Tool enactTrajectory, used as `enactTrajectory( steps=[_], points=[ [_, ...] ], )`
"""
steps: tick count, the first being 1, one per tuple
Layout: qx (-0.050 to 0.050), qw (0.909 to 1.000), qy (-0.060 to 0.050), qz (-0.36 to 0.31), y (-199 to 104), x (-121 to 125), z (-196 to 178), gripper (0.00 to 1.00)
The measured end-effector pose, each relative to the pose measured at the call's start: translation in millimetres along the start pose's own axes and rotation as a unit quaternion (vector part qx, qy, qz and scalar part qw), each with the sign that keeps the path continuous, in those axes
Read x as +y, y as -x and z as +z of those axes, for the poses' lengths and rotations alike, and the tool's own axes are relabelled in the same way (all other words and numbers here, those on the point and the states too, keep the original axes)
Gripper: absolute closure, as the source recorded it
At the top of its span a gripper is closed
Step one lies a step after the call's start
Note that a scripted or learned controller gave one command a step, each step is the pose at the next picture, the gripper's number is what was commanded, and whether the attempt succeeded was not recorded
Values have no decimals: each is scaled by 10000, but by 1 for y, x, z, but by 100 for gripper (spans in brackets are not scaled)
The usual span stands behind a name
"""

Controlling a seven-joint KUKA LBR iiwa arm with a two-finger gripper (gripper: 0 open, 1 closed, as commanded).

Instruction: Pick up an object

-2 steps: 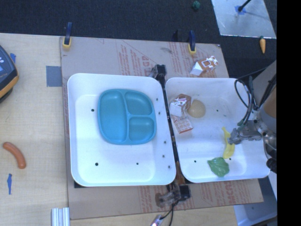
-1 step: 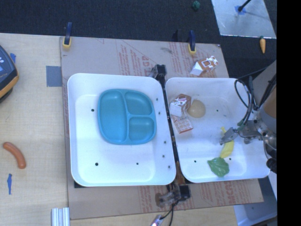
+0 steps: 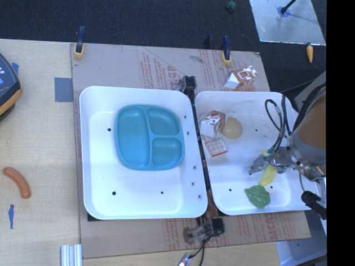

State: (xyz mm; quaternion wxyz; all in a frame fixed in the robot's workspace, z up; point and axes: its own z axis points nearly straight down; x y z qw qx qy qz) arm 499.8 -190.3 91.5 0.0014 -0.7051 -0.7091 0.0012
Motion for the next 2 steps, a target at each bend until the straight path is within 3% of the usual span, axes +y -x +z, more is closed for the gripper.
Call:
enactTrajectory(
  steps=[1,2],
  points=[
    [-4,10000,-5,-14,1,0,-10,100],
    [4,10000,8,0,-74,64,-52,100]
  ],
)
